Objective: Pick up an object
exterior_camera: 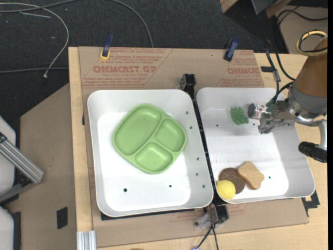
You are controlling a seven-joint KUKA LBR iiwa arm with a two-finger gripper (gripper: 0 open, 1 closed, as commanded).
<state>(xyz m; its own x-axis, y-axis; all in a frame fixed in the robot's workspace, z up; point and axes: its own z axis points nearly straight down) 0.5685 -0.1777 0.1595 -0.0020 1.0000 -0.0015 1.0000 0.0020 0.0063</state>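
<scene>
My hand point(261, 120) hangs over the upper part of the right bin point(291, 165), reaching in from the right side, and from this slanted look down I cannot tell whether it is spread or clenched; nothing shows between its tips, so I claim no hold on anything. The nearest thing to take is the small green object point(239, 115), lying on the bin floor just beside my hand on its left, apart from it by a thin strip of white. I judge I am lined up here because that piece sits alone, with bare floor on every side, which makes it the easiest choice.

The other candidates huddle at the bin's near edge: a yellow ball point(226, 189) touching a dark brown round piece point(233, 178), and a tan bread-like slice point(251, 175) leaning against that. They are crowded together and close to the rim, so a grab there risks nudging neighbours or scraping the wall.

The left bin point(104, 139) carries a green divided plate point(150, 138), lying flat and turned at an angle, well away from my reach for now. Between the bins runs a dark divider, close to the green object on its left, so I would come down straight rather than sweep sideways. The middle of the right bin is open room on the counter point(78, 139) side I can retreat through
</scene>
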